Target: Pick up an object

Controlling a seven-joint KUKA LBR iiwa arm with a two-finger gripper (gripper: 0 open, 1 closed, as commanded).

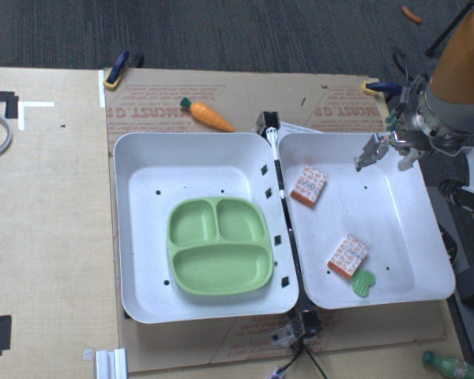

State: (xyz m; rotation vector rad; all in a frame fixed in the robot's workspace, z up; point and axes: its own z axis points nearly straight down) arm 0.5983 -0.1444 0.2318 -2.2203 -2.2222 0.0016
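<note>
The right bin (415, 235) holds two small orange-and-white boxes: one (308, 186) near its upper left, the other (347, 257) lower down, with a small green piece (363, 283) touching its lower right side. My gripper (388, 151) hangs over the bin's upper right part, its two fingers spread apart and nothing between them. It is well right of the upper box and above the lower one. The left bin (134, 212) carries a green divided plate (219, 245).
A toy carrot (207, 114) lies on the cardboard behind the left bin. A blue-and-yellow clamp (116, 69) sits at the cardboard's back left corner, another clamp (379, 88) at the back right. A green object (452, 363) lies at the bottom right.
</note>
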